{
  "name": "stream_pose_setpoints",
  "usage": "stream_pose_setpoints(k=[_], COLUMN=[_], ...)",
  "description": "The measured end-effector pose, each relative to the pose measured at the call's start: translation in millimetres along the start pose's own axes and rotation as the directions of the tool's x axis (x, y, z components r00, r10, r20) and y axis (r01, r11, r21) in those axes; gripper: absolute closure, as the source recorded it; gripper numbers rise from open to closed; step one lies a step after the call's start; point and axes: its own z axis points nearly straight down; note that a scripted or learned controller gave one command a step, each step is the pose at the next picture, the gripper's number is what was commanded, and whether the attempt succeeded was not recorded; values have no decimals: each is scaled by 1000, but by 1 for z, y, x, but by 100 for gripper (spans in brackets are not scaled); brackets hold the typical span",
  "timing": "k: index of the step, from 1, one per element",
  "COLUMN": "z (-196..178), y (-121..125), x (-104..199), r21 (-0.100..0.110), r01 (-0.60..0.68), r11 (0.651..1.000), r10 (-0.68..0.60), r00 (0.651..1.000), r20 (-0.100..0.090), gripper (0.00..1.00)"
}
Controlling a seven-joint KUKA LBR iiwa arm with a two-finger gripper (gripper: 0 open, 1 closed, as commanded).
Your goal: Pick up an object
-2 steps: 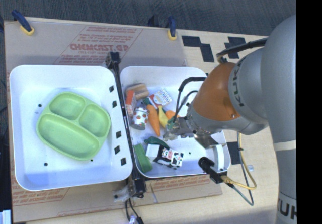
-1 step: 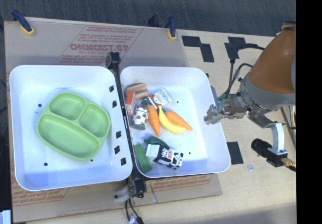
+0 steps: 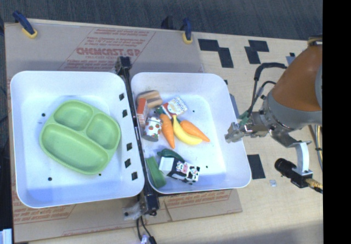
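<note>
We judge task barely begun: gripper (image 3: 235, 132) over right bin's (image 3: 233, 101) right rim, carrying nothing; spread or pressed together, we cannot tell. Candidate objects, banana (image 3: 184, 134) and carrots (image 3: 194, 129), lie left of gripper, untouched. Descent, grasp, lift all remain

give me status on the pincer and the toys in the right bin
Pincer at right bin's right rim, nothing in it. Banana and carrots piled mid-bin, untouched. Path to pile open.
</note>
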Motion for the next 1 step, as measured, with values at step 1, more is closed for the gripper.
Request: stream_pose_setpoints(k=[1], z=[-13], y=[1], x=[0], r21=[-4], r01=[0], r11=[1000], r10=[0], r00=[1000], r20=[1], gripper=[100])
